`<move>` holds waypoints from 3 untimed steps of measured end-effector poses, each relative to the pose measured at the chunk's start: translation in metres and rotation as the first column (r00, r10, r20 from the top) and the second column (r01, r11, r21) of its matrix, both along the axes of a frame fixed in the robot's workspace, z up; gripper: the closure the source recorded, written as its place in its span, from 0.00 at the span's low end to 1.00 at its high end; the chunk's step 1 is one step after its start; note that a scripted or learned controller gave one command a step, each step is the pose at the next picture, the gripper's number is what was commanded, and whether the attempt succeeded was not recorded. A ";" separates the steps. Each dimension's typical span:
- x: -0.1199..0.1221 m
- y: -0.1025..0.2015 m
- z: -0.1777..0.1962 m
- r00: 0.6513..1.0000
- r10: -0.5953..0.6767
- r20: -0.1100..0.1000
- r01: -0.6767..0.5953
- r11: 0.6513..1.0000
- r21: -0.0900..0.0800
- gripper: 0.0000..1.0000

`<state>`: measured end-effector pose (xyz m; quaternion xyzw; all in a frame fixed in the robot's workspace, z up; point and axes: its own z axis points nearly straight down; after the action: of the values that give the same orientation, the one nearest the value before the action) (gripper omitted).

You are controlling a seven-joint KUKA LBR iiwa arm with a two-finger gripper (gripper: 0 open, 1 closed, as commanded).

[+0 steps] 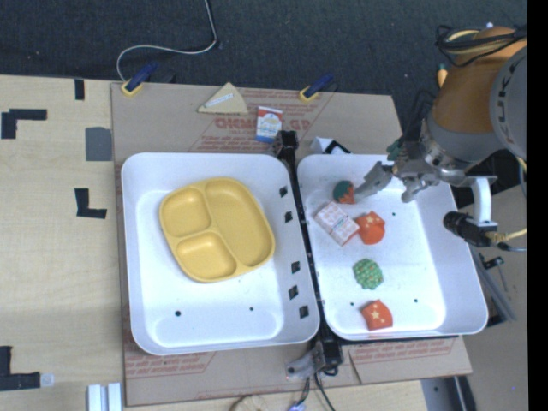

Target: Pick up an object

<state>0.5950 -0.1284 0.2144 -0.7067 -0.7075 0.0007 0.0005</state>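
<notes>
The left bin point(137, 229) holds a yellow divided tray point(216, 228); the right bin point(437, 255) holds, from its left, a small printed packet point(336, 222), a green-and-orange toy point(344, 192), an orange-red piece point(371, 228), a green knobbly ball point(367, 272) and a red piece point(377, 314). The end effector point(396, 181) hangs over the right bin's far end with its fingers spread apart and nothing between them, the left fingertip just beside the green-and-orange toy. Risk, as a judgement: the candidates near the fingers lie crowded, the packet touching the orange-red piece, so a descent may nudge the toy aside or close on two items and lift neither.
</notes>
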 end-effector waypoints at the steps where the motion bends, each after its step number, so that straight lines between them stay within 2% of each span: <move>1: -0.057 0.014 -0.128 1.000 0.000 0.002 0.000 1.000 0.002 0.00; 2: 0.022 -0.025 -0.128 1.000 0.001 0.008 -0.001 1.000 -0.002 0.00; 3: -0.066 0.012 -0.128 1.000 -0.001 0.003 0.001 1.000 0.000 0.00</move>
<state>0.5288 -0.1162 0.0861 -0.7071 -0.7071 -0.0005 -0.0004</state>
